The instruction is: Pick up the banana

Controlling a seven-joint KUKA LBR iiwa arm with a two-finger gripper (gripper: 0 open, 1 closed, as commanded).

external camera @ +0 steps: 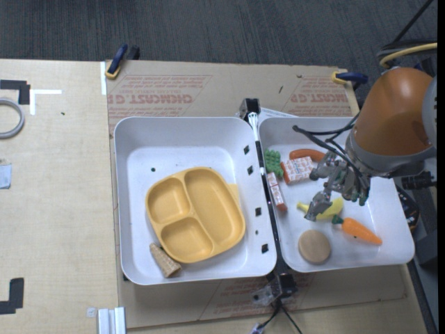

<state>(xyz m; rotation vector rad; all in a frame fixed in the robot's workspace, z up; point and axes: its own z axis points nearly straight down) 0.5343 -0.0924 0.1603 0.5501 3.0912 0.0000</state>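
Yellow banana [332,207] lies in right bin [389,252], mid-floor, partly under gripper [321,206]. Gripper sits right on it, fingers down at banana's left end; can't tell if they're open or clamped on it. Orange carrot [361,232] just right and nearer, touching or almost touching banana. Round tan cookie-like disc [314,246] nearer, slightly left. Farther: red-white packet [297,169], orange sausage shape [306,154], green toy [273,163]. Small red box [276,190] along left wall. Left bin [132,186] holds yellow divided plate [195,214], with a tan block [165,261] at its near-left edge.
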